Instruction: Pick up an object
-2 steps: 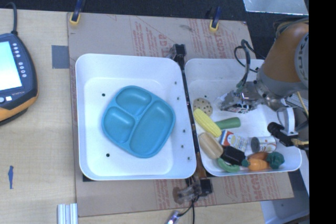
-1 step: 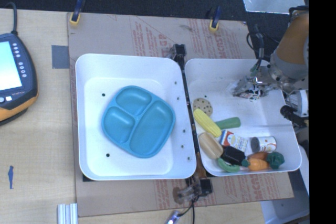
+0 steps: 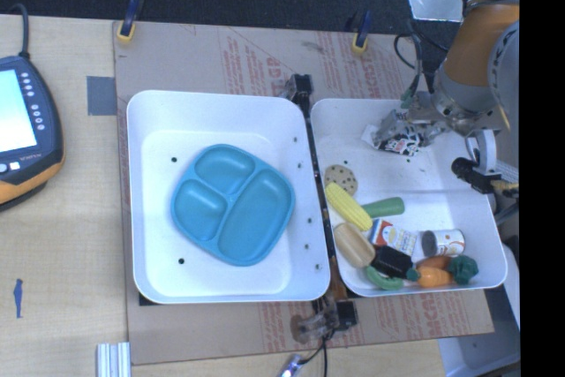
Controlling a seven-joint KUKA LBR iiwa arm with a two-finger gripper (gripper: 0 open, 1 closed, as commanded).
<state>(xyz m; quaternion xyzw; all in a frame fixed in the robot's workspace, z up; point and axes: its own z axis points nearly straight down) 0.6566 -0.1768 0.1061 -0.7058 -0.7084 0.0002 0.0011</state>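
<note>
The hand (image 3: 399,133) hangs over the far part of the right bin (image 3: 494,229), low above a crumpled, printed packet (image 3: 397,139) that lies right under it. From this slanted view I cannot tell whether it is spread or pressed together, nor whether it pinches the packet; the metal parts and the wrapper blur into one.

In the camera view the rest of the pickable things lie well apart from the hand, crowded along the near edge of the same bin: a corn cob (image 3: 347,205) with its long axis running far-left to near-right, a green piece (image 3: 382,208) beside it, a bread-like roll (image 3: 352,245), a small can (image 3: 441,242) and an orange vegetable (image 3: 433,275). The left bin (image 3: 146,190) holds a blue divided plate (image 3: 233,204). My judgement: the packet, directly below, is the likeliest target.
</note>
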